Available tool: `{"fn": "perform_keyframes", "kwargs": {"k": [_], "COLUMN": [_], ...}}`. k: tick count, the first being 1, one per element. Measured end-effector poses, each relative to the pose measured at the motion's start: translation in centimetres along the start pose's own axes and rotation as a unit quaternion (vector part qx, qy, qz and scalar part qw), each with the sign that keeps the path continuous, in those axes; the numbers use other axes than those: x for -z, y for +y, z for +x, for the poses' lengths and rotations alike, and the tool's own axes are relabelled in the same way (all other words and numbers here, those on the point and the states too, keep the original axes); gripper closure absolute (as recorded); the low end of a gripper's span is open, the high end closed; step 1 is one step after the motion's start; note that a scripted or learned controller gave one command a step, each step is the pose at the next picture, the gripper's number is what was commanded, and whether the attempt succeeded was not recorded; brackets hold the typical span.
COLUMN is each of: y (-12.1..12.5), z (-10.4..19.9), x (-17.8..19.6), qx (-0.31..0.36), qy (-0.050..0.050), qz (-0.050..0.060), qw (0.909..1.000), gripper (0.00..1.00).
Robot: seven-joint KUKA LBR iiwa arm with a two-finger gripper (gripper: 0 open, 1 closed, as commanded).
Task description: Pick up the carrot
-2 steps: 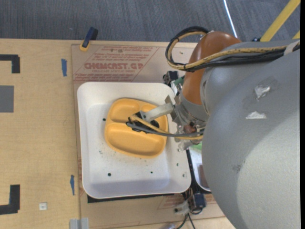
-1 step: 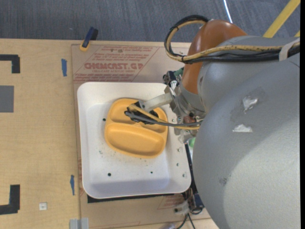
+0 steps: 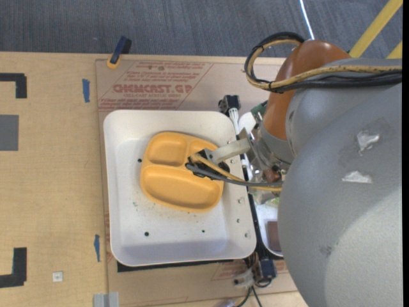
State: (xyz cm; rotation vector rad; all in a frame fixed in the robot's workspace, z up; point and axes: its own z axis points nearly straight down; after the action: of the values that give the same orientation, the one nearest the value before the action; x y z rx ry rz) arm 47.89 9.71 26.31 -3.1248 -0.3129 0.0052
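A dark grey carpet floor [image 3: 192, 11] is stretching beyond the far edge of the pale tan wooden surface [image 3: 45, 171]. A brown cardboard sheet with red lettering [image 3: 153, 85] is lying on the surface. Black tape marks [image 3: 21, 87] are sitting along its left edge, and a yellow strip [image 3: 377, 22] is slanting across the floor.

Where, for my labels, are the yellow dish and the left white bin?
yellow dish [image 3: 176, 185], camera view, on its large lower compartment.
left white bin [image 3: 172, 236], camera view, bare floor below the dish.

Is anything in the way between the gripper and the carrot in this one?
Cannot tell. The gripper hangs by the right wall of the left bin, beside the yellow plate, and the arm covers most of the right bin, hiding whatever lies there.
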Motion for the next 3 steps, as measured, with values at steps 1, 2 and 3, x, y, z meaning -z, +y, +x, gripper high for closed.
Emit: {"fn": "perform_keyframes", "kwargs": {"k": [1,2,3], "y": [-2.1,0.6,-2.9], "z": [0.4,0.0,8.4], "x": [-3.7,3.0,-1.2], "qx": [0.0,0.0,0.036], "qy": [0.0,0.002,0.001], "qz": [0.0,-0.001,-0.001], "qw": [1.0,1.0,0.9994], "gripper": [1.0,1.0,1.0]}}
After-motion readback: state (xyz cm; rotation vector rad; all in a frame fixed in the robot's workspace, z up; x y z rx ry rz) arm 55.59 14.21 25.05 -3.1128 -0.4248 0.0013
